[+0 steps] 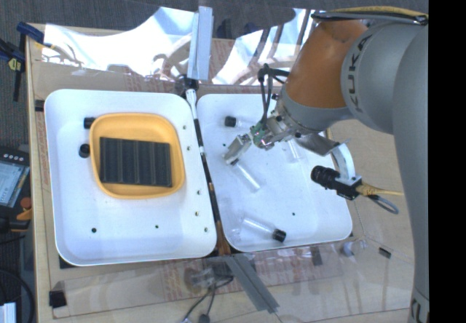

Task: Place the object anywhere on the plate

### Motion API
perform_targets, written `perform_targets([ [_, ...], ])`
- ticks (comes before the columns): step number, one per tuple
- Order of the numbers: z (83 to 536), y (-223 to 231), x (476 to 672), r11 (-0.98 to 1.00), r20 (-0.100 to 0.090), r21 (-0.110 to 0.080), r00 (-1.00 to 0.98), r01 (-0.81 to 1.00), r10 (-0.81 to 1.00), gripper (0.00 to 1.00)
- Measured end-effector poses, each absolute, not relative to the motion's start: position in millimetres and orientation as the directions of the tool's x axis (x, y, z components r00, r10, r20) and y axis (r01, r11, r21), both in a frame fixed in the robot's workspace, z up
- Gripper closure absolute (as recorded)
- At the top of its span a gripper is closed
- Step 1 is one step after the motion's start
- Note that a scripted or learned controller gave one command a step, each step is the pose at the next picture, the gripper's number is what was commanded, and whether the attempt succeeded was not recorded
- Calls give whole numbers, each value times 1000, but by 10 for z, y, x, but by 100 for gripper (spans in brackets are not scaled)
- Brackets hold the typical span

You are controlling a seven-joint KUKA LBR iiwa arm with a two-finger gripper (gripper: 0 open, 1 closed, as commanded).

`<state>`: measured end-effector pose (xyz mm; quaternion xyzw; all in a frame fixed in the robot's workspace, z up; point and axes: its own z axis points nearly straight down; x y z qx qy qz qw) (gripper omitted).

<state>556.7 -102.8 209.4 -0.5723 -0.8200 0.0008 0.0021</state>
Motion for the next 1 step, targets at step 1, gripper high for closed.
perform_targets([
  [1, 2328, -25, 5505, 389, 1, -1, -389, 921, 921, 0],
])
